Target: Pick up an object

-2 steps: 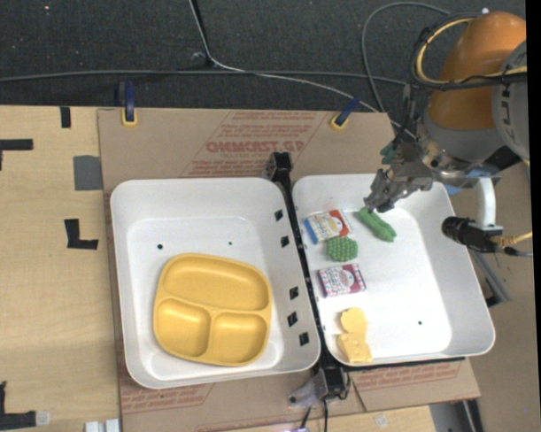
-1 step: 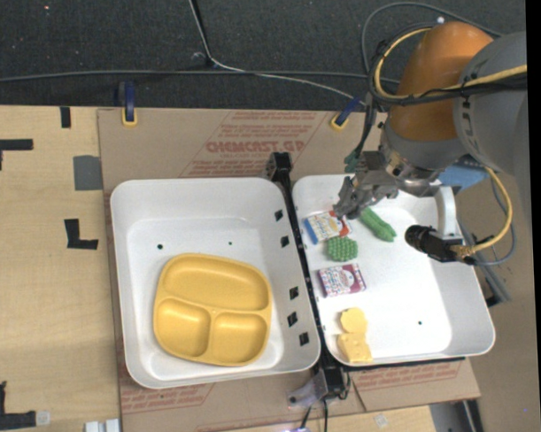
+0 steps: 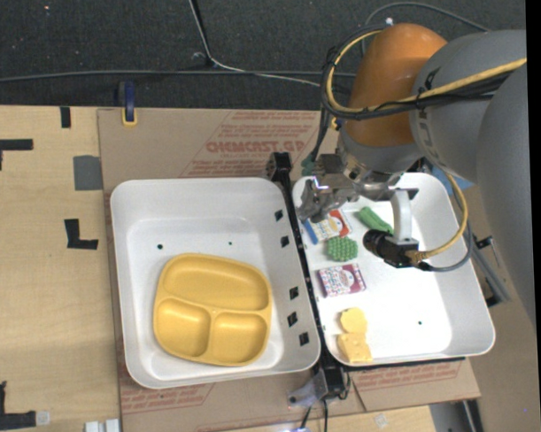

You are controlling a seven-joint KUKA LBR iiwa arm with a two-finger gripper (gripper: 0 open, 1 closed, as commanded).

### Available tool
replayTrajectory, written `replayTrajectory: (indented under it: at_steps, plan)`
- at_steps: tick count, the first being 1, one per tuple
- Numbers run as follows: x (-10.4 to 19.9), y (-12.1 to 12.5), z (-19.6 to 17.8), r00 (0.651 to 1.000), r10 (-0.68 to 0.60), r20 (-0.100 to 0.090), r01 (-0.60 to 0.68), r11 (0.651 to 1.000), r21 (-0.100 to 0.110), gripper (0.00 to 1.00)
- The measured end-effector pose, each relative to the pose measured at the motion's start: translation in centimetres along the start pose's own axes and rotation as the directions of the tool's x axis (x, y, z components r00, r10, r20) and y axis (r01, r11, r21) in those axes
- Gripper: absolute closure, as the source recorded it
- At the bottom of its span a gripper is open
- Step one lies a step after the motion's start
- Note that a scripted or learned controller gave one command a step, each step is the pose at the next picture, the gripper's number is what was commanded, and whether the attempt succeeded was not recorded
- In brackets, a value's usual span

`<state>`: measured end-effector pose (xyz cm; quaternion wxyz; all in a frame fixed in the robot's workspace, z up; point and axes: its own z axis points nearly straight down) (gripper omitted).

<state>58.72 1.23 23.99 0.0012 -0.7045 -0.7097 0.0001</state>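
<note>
Spreading under everything is a brown cardboard sheet (image 3: 206, 142) printed with red lettering, laid on a pale wooden bench (image 3: 43, 289) marked with black tape pieces; behind it runs a dark mat crossed by a black cable (image 3: 207, 53). On the cardboard sit two shallow white bins side by side. The left bin (image 3: 133, 202) carries a yellow divided tray (image 3: 212, 307) with three compartments, lying flat toward the bin's front. The right bin (image 3: 452, 328) carries the small things: a pink-and-white packet (image 3: 341, 279) near the dividing wall, a green knobbly round piece (image 3: 341, 248) just behind it, a green strip (image 3: 374, 219) further right, a red-and-white packet (image 3: 332, 226) partly under the tool, and two yellow pieces (image 3: 353, 334) touching each other near the front wall.

Entering from the right, the grey arm (image 3: 478, 79) with its orange band (image 3: 394, 65) bends down over the back of the right bin. The gripper (image 3: 321, 200) hangs low at that bin's back left corner, just above the red-and-white packet. Whether its fingers stand apart or together cannot be told, and nothing is seen between them. A black cylinder (image 3: 388, 247) with a yellow hose juts beside the wrist.
</note>
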Motion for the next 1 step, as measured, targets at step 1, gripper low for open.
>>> replayTrajectory:
  at_steps: [1]
  plan:
    - [5.31,0.0,1.33,1.0,0.001,0.001,-0.001,1.0,0.002,1.0]
